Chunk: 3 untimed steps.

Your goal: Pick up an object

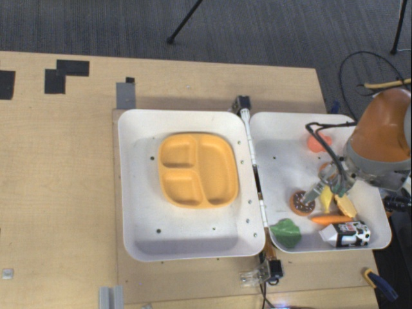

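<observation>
Camera view: gripper (320, 192), finger state not discernible, is seen low in the right bin (283, 140) by its front edge, beside a yellow piece (343, 205), judged light, rigid, best pinched across its narrow middle.

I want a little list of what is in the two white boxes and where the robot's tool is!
left bin: yellow divided plate
right bin: green toy, carrot, brown round piece, yellow pieces, black-and-white box, pink object
tool: low in the right bin, beside the brown round piece
tool's grip: cannot tell
</observation>
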Motion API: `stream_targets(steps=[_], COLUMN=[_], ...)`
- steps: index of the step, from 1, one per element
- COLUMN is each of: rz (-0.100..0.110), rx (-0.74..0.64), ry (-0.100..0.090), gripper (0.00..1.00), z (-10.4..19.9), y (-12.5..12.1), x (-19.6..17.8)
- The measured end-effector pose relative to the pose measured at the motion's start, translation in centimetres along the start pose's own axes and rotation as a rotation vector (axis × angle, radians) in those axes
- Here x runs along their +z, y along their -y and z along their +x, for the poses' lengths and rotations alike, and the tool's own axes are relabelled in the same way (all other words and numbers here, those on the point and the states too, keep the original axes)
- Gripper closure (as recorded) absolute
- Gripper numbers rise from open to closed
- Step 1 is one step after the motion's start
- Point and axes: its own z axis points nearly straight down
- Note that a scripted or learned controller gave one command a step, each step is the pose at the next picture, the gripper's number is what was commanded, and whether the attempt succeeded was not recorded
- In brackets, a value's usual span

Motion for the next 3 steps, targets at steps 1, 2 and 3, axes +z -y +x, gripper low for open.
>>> stream_targets(steps=[1, 2, 3], rz=[0.005, -0.016, -0.014], rx=[0.166, 0.266, 0.215], ry=[-0.012, 0.016, 0.024], gripper=[0.00, 0.00, 0.00], z=[-6.5, -4.0, -1.2], y=[-4.7, -0.5, -2.2], x=[0.7, 0.5, 0.4])
